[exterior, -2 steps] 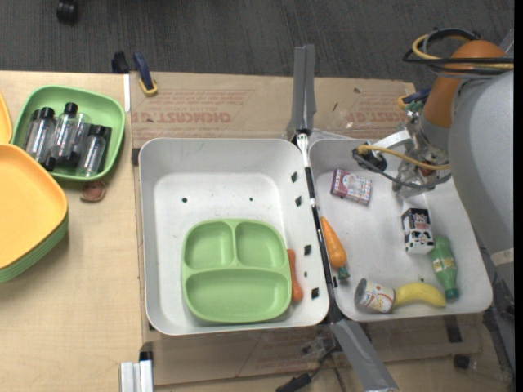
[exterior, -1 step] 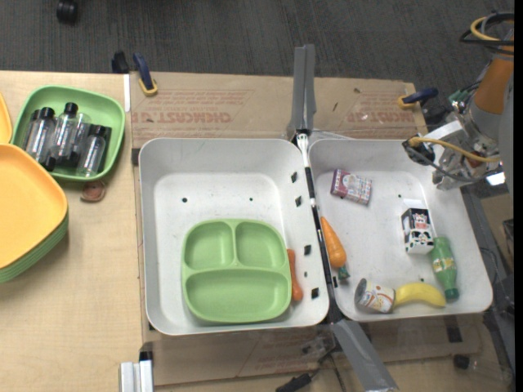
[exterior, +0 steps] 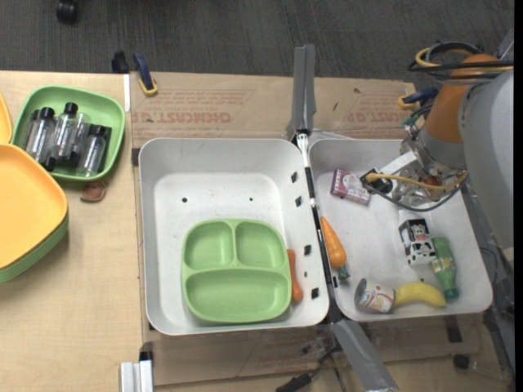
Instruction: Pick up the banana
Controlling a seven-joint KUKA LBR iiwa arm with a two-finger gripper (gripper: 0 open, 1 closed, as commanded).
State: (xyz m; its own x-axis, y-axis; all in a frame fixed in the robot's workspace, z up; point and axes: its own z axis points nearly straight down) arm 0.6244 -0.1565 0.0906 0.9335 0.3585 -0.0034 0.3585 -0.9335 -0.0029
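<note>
Yellow banana (exterior: 422, 295) in right bin (exterior: 374, 239), gripper (exterior: 399, 188) well apart

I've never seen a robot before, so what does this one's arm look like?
The arm is bulky, rounded and pale grey, with an orange band above the wrist. Yellow and blue cables loop beside that band. The gripper is small and silvery.

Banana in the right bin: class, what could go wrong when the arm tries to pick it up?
The banana lies between a small can and a green bottle, both close against it, so a grasp may catch a neighbour instead. It also sits near the bin wall, leaving little room around it.
</note>
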